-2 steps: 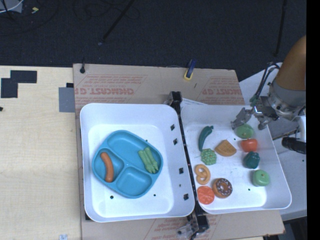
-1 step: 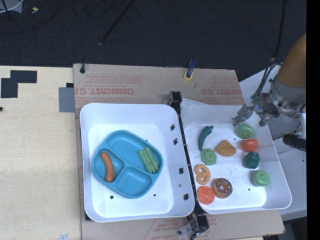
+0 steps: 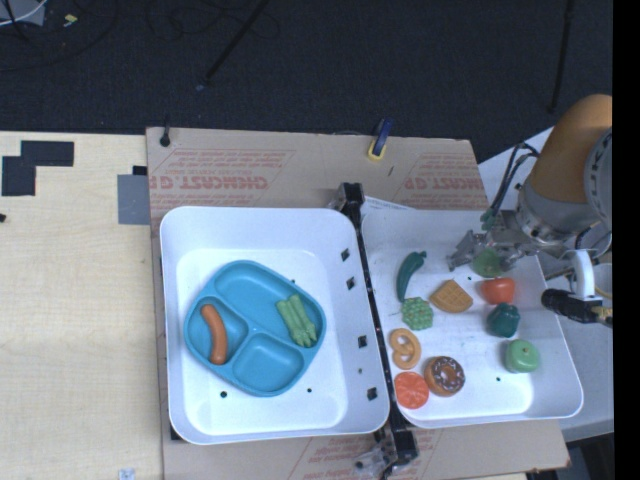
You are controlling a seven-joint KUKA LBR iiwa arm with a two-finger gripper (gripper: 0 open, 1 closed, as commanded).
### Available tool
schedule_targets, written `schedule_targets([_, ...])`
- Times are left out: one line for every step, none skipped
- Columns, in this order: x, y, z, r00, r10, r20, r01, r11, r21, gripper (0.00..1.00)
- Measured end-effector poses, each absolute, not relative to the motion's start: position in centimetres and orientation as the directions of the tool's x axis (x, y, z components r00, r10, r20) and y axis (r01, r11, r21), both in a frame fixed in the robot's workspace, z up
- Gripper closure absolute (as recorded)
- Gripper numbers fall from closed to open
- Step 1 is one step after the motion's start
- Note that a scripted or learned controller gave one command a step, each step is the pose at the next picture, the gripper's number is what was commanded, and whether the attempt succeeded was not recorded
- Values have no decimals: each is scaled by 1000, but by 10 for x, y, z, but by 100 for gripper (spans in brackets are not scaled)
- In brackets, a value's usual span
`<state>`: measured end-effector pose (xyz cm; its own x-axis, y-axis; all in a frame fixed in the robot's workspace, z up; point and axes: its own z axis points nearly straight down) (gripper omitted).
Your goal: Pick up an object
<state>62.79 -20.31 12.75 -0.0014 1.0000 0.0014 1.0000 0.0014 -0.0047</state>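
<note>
Camera view looks down on two shallow white bins set side by side on a cardboard sheet. Left bin (image 3: 180, 268) holds a blue divided tray (image 3: 255, 363), with a toy sausage (image 3: 214, 332) in its left compartment and a bunch of green beans (image 3: 297, 319) in its right one.

Right bin (image 3: 560, 393) carries the toy food. A dark green chilli pepper (image 3: 409, 272) lies near the bin's left wall, with a green broccoli floret (image 3: 417, 314) just below it and a pretzel (image 3: 405, 346) lower still. An orange waffle piece (image 3: 452, 296) sits beside the floret. Along the front lie an orange-red round slice (image 3: 411, 390) and a chocolate doughnut with sprinkles (image 3: 444, 375), touching or nearly so. Toward the right are a red tomato (image 3: 497, 290), a dark green bell pepper (image 3: 503, 320) and a light green round piece (image 3: 521, 355).

The arm reaches in from the right, and its gripper (image 3: 490, 256) is low over the bin's upper right part, right at a pale green object (image 3: 489, 264) just above the tomato. Whether its fingers are apart or closed on that object cannot be told.
</note>
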Motion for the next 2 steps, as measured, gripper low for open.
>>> schedule_targets([628,-200,85,-4,1000,1,1000,4,-4,0])
schedule_targets([629,-200,98,-6,1000,1,1000,6,-1,100])
